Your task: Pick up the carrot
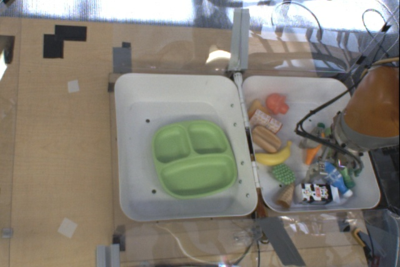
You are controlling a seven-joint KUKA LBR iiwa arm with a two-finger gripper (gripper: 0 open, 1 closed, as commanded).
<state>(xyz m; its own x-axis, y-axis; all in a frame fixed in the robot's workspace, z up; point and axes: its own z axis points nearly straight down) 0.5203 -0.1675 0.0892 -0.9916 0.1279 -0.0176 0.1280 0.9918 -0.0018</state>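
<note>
Just left of the gripper [334, 162] lies the carrot [312, 154], nearly touching; its grip state is unclear.

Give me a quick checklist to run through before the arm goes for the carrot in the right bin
1. Carrot located in the right bin: ok, a small orange piece beside the arm's wrist.
2. Carrot fully visible: not ok, cables and the arm cover part of it.
3. Space around the carrot: not ok, banana to its left, blue items just below.
4. Arm over the right bin: ok.
5. Jaws open or shut: cannot tell.
6. Green plate out of the way in the left bin: ok.
</note>
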